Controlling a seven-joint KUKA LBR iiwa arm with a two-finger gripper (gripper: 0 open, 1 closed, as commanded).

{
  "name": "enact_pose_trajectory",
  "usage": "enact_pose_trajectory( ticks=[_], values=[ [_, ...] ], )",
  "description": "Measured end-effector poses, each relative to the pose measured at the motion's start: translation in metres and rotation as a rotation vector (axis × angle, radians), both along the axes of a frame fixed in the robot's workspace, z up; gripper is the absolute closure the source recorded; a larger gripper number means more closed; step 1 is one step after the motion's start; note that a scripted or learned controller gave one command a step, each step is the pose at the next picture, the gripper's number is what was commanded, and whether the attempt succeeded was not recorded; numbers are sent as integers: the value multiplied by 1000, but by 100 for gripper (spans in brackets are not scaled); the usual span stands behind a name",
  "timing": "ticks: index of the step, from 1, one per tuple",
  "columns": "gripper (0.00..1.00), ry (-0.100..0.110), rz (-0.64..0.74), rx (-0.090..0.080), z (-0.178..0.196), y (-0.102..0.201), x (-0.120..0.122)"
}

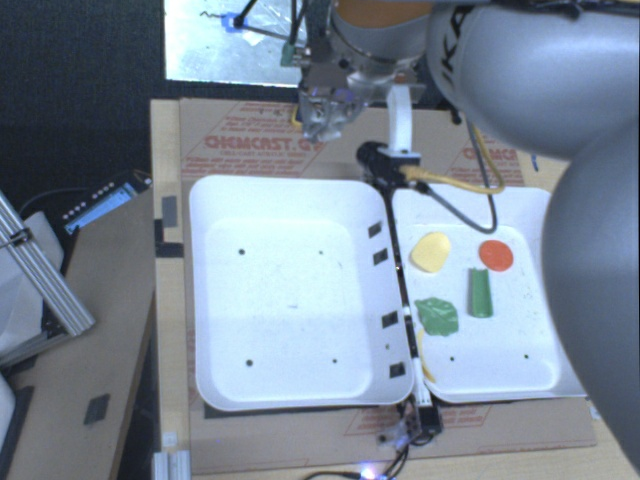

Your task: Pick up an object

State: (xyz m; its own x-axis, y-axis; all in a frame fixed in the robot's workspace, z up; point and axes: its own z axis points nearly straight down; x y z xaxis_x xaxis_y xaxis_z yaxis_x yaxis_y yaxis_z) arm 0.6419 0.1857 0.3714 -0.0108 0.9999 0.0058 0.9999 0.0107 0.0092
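Grey arm [560, 98] over cardboard-lined bench [250, 138]

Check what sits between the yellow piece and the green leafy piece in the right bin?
Camera view: nothing. Bare white bin floor separates the yellow piece from the green leafy piece. The green stick lies off to the side.

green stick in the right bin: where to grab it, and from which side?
Grip the green stick at mid-length, coming straight down from above, pincer closing across its narrow width. It lies flat, long axis running roughly up-down in the view. There is a gap to the green leafy piece on one side, bare bin floor on the other; the orange disc sits near its top end.
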Motion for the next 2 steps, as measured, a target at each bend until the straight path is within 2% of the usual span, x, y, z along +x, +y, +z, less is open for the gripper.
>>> enact_pose_trajectory(
  ticks=[1,2],
  values=[
    [100,-6,-1,2,153,51,-30],
    [100,12,-4,-5,96,50,-115]
  ],
)
